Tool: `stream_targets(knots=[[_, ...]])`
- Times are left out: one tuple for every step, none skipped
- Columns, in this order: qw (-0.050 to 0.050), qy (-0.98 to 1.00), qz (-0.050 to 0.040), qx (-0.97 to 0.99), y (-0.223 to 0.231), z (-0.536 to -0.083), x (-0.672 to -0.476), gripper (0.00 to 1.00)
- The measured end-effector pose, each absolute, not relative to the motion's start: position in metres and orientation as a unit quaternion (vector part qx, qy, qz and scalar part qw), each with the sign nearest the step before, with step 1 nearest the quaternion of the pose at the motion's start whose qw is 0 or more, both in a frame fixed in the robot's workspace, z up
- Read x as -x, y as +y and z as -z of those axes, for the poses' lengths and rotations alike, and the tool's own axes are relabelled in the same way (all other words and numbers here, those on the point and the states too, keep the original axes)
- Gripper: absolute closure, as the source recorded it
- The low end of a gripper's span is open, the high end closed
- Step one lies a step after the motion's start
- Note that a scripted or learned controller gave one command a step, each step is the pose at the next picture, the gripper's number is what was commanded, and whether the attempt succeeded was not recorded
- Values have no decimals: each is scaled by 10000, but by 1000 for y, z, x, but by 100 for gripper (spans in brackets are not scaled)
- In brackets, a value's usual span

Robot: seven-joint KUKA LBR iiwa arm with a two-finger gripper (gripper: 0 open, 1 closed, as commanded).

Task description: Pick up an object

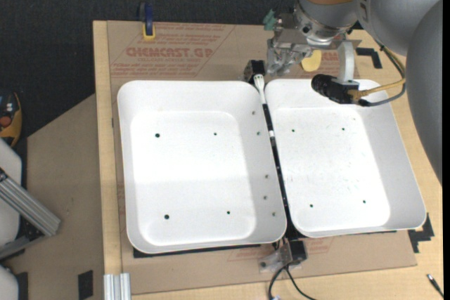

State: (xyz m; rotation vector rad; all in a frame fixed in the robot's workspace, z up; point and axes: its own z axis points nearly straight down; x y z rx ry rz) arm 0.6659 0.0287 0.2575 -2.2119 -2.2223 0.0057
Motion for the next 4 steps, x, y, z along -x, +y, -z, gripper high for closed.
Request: stream_targets(knots=[[-68,-7087,90,7054,61,-466,-628,100],[40,-7084,-43,7058,105,-306,-660,100],[-34,-7028,-10,7114,-20,-325,-664,100],[34,-7090,-22,7052,57,-238,-665,100]])
